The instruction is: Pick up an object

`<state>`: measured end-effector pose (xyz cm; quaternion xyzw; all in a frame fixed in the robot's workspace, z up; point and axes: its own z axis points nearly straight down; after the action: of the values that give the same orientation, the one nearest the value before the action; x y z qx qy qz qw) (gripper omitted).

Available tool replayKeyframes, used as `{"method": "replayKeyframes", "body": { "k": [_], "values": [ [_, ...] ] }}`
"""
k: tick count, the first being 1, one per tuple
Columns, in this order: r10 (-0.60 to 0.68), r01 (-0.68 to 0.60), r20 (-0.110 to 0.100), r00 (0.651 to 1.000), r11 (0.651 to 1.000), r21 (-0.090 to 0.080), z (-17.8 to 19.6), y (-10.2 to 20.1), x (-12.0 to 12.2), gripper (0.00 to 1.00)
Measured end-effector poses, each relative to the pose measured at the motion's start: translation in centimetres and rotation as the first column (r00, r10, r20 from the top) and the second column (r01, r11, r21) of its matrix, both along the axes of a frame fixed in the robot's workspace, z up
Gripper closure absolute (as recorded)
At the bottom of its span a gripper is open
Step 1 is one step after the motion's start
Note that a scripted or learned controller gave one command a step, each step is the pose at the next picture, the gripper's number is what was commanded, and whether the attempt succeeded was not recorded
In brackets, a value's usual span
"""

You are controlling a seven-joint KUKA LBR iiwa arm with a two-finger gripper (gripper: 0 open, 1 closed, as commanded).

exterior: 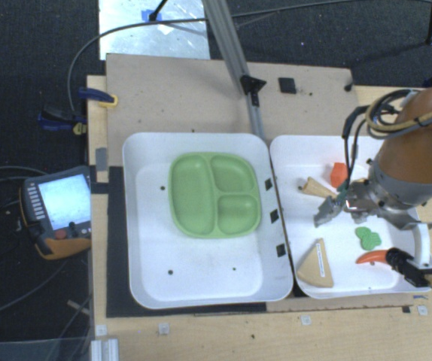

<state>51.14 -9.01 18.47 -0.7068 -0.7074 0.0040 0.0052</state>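
I could see several candidates in the right white bin [287, 156]: a small orange block [339, 174], a tan wedge-shaped piece [316, 187] beside it, a larger tan triangular wedge [316, 265] at the near left corner, a green lumpy piece [367, 238] and a red-orange curved piece [370, 257] just below it. The two-finger gripper [329, 213] hung over the bin between the small wedge and the green piece; whether it was spread or closed I could not tell. The left white bin [144, 262] held a green sectioned plastic plate [214, 194].
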Motion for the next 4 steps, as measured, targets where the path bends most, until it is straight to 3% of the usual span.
{"method": "replayKeyframes", "body": {
  "k": [1, 3, 4],
  "values": [
    [0.003, -0.002, 0.014, 1.000, 1.000, -0.002, 0.7, 0.0, 0.3, 0.00],
    [0.000, 0.000, 0.017, 1.000, 1.000, -0.001, -10.0, 0.4, 1.1, 0.00],
    [0.001, -0.001, 0.023, 1.000, 1.000, 0.000, -8.6, 0.5, 1.4, 1.00]
  ]
}}
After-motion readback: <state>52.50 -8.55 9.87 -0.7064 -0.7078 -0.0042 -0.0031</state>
